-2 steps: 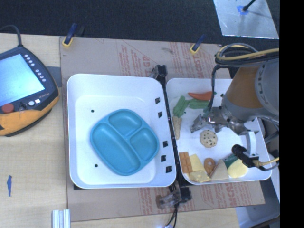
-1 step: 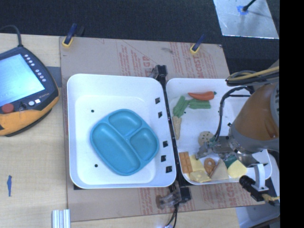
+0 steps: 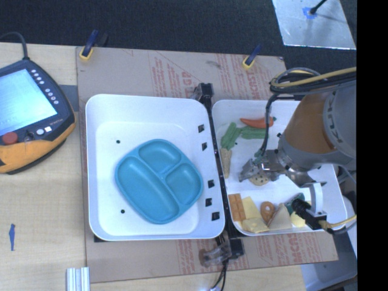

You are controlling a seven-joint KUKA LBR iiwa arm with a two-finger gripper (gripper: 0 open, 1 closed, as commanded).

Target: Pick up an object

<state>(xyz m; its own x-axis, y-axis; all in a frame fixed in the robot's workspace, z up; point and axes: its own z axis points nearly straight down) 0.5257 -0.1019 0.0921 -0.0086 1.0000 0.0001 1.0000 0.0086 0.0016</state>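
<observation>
- The arm (image 3: 312, 132) comes in from 3 o'clock and reaches low over the right bin (image 3: 219, 111), with its claw (image 3: 259, 170) near the middle of this bin.
- The claw points toward 9 o'clock and sits just above, or maybe touching, a small round cookie (image 3: 260, 179). From this slanted view I cannot tell which.
- I cannot tell if the claw is open or closed, because the grey metal parts blur together with the cookie under them.
- No thing is seen lifted or clearly gripped, so I judge that the task is at the reaching or grasping step. The closing and the lifting are not yet done.
- Things to pick lie in the right bin: a green bean pod (image 3: 230, 135) and a red chili (image 3: 257, 122) toward 12 o'clock, and a yellow cheese slice (image 3: 251, 214) and a brown pretzel (image 3: 268, 210) toward 6 o'clock.
- The left bin (image 3: 97, 162) bears a blue divided plate (image 3: 159, 180), well apart from the claw.
- The wide orange and grey body of the arm hides the 3 o'clock part of the right bin, so more things may lie there.
- A thin pale thing (image 3: 226, 161) by the wall at 9 o'clock in the right bin is too unclear to name.
</observation>
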